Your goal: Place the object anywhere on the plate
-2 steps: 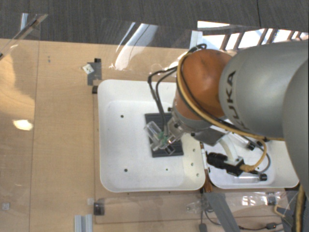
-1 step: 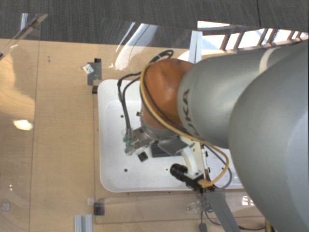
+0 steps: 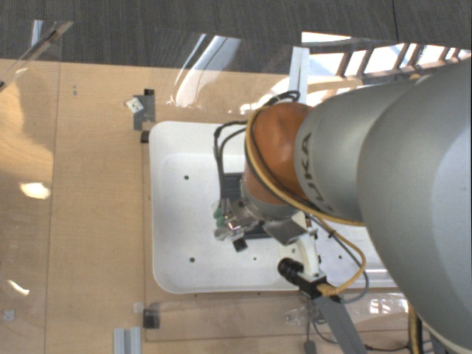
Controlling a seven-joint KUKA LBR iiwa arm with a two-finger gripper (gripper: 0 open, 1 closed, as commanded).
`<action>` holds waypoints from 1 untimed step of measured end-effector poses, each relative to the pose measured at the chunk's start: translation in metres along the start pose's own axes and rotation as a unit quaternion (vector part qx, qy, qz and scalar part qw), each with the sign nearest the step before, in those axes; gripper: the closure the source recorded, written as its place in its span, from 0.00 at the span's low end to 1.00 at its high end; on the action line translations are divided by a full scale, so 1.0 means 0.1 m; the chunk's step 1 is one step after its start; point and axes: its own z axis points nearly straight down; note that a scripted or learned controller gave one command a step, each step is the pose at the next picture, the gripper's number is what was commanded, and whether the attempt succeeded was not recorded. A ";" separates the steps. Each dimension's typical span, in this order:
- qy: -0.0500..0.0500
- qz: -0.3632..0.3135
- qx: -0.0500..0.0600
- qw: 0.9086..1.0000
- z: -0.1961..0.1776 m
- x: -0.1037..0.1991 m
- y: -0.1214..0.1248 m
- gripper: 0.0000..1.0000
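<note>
Showing as a small green fleck (image 3: 219,215) at the left edge of the tool, the object is hard to make out. It may be the task's thing, or it may be a part of the gripper (image 3: 230,231) itself; the view is too coarse to decide. The fleck lies over the middle of the white bin (image 3: 173,198), low against its floor. The gripper sits directly beside it and points down into the bin. Whether the tool is clenched, released or grasping anything cannot be told, since the wrist hides its working end from above.

Above the gripper rises the orange band (image 3: 276,146), with a black cable (image 3: 220,153) looped at its left. Behind these the grey arm (image 3: 383,161) covers the right half of the bin. The bin rests on a pale wooden bench (image 3: 88,198), and a small black bracket (image 3: 146,110) sits at its upper left corner.

The step in hand appears to be the pick or early carry. To do it well, the grasp should be confirmed before any travel. The lift should be straight and slow, clear of the bin wall. Release should come low over the plate, so the object does not bounce off.
</note>
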 end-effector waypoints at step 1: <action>0.001 -0.138 0.001 0.990 0.62 0.41 0.14 1.00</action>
